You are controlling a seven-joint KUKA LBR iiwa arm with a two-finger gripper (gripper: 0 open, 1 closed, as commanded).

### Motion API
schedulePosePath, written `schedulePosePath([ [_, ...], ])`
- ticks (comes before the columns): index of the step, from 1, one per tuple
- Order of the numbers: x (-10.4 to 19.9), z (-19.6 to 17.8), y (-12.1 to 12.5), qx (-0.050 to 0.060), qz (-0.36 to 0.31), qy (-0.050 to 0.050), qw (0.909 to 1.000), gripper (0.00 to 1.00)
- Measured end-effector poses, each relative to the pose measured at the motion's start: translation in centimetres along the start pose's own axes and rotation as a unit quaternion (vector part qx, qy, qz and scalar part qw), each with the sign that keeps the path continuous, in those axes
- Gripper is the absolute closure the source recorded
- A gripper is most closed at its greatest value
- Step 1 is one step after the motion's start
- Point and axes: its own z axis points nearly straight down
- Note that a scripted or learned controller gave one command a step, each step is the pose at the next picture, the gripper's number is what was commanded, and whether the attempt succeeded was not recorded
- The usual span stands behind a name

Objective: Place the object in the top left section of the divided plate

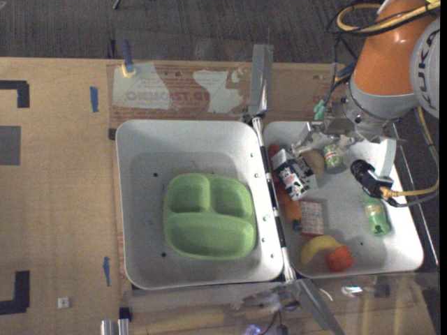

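Gripper [323, 139] is hanging low over the far end of the right bin [405, 257], and whether anything is clamped in it I cannot tell. Nearest the camera, one yellow banana [318, 248] is lying against one red tomato [339, 258]. Farther in, one snack packet [312, 217], one orange carrot [289, 202], one cow-patterned carton [294, 179] and two small green bottles [376, 216] are resting. One green divided plate [209, 216] is sitting in the left bin [140, 145]

The grey arm [412, 61] has an orange band, black KUKA lettering, and yellow and black cables.
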Motion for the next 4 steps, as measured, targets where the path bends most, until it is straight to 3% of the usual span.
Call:
schedulePosePath([
  [1, 0.0, -0.9, 0.1, 0.000, -0.001, 0.000, 1.0000, 1.00],
  [2, -5.3, -14.4, -9.1, -0.001, 0.041, -0.001, 0.9992, 1.00],
  [3, -5.2, -14.4, -9.1, -0.001, 0.040, -0.001, 0.9992, 0.00],
  [4, 2.6, -17.1, 1.8, -0.001, 0.253, -0.001, 0.9674, 0.00],
])
